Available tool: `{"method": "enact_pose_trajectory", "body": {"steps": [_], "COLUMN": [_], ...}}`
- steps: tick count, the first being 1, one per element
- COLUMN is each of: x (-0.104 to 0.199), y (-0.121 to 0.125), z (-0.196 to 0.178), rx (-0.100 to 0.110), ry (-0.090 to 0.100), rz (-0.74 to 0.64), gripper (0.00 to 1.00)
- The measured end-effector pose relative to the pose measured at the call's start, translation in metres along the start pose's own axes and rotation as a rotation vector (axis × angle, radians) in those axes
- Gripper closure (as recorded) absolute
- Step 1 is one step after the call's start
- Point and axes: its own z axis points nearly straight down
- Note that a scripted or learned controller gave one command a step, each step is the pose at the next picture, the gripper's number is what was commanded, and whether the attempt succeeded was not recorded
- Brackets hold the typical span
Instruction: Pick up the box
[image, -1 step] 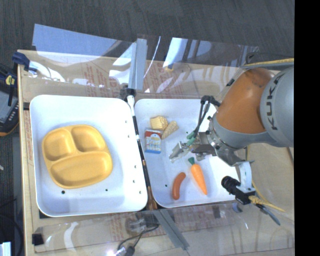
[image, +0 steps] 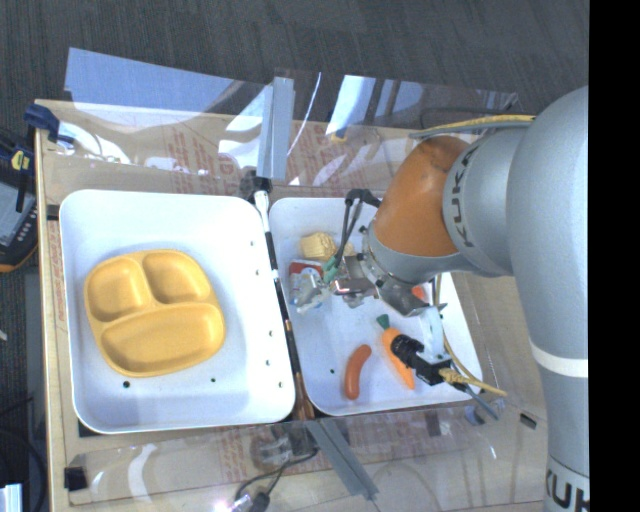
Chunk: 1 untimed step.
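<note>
One pincer (image: 312, 287), grip state unclear, hovers just beside the box (image: 306, 268) in the right bin (image: 325, 395).

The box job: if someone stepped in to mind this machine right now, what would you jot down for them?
Gripper: low in the right bin, near its left wall; whether it grips anything cannot be told.
Box: a small red and white item beside the gripper may be it; not seen lifted.
Also in that bin: corn, sausage, carrot.
Left bin: yellow divided tray.
Done: arm reached in. Left: grasp and lift the box.
</note>
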Motion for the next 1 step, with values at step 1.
{"method": "enact_pose_trajectory", "body": {"steps": [1], "x": [-0.0377], "y": [0.0614], "z": [0.0506], "rx": [-0.016], "ry": [-0.004], "rz": [-0.005], "gripper": [0.00]}}
